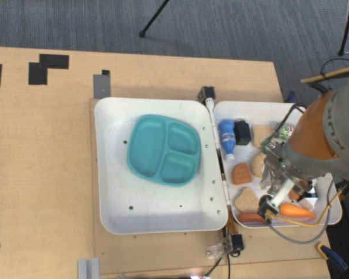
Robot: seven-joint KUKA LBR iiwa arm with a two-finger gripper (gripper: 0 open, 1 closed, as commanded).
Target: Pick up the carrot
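Note:
The carrot (297, 211), orange and tapered, lies on its side at the front right of the right bin (253, 108), pointing to the right. My gripper (270, 178) hangs over the middle of that bin, just left of and above the carrot. The grey wrist with its orange band (313, 133) reaches in from the right. From this angle nothing shows between the gripper and the carrot that tells of a grasp.
The right bin also holds a blue bottle (225, 137), a black block (242, 132), brown bread pieces (241, 174), a bread slice (246, 200) and a red sausage (251, 217). A teal divided plate (164, 149) lies in the left bin (113, 173).

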